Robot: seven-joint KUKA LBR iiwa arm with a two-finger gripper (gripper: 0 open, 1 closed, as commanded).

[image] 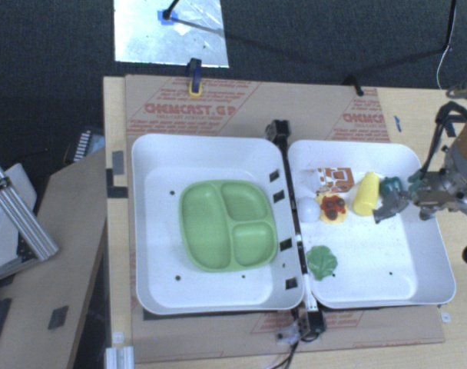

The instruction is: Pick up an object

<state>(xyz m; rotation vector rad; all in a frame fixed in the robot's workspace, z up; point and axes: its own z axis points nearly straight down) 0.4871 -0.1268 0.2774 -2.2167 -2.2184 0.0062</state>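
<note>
In the right bin (418,275) lie several small objects: a yellow piece (365,194), an orange-and-white packet (336,178), a red and yellow toy (332,207), a white ball (308,211) and a green broccoli-like piece (322,261). My gripper (388,200) reaches in from the right and hangs just right of the yellow piece, its teal and grey fingers close to it. Nothing shows between the fingers.
The left bin (153,167) holds a green divided plate (227,225). A black divider (289,206) runs between the two bins. Cardboard (218,106) lies under the bins, and a metal sheet (170,21) sits on the floor behind.
</note>
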